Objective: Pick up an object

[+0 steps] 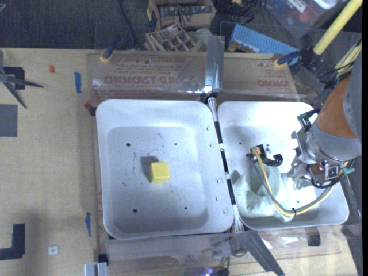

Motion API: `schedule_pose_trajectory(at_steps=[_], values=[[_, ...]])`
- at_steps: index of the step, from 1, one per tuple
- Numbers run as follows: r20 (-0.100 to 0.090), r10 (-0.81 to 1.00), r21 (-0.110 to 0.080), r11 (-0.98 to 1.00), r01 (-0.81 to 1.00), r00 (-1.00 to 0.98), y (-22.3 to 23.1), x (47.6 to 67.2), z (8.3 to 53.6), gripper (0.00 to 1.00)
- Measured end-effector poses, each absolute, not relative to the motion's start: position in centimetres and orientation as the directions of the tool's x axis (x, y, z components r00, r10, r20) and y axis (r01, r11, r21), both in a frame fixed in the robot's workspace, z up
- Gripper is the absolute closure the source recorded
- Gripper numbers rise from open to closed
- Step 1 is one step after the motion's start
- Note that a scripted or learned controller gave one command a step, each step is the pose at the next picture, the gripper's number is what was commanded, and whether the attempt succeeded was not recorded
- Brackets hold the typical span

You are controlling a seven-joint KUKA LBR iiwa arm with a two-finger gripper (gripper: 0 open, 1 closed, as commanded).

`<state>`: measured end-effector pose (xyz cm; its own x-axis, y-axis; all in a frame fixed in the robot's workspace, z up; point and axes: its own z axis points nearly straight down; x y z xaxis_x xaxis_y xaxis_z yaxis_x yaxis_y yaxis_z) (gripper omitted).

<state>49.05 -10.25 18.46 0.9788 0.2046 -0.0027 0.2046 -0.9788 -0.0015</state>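
While the arm (pixel 336 125) hangs low over the right bin (pixel 328 214), its hand (pixel 305 174) sits beside crumpled clear plastic (pixel 261 191), likely the target; grip state unclear. Yellow block (pixel 160 172) lies alone in the left bin (pixel 109 119).

bins: two white bins, left bin (pixel 109 125) and right bin (pixel 241 117) | blocks: one yellow block (pixel 160 172), in the bin away from the jaws | cables: one yellow cable (pixel 270 193), beside the jaws | arms: one grey-and-orange arm (pixel 339 125)

One fixed overhead camera looks down slantwise on both white bins (pixel 115 119).
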Motion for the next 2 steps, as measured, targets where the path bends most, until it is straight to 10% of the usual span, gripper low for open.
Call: schedule_pose_trajectory(at_steps=[2], values=[[-0.004,0.197,-0.004,-0.98,0.197,0.98,-13.1,47.8,14.9,1.0]])
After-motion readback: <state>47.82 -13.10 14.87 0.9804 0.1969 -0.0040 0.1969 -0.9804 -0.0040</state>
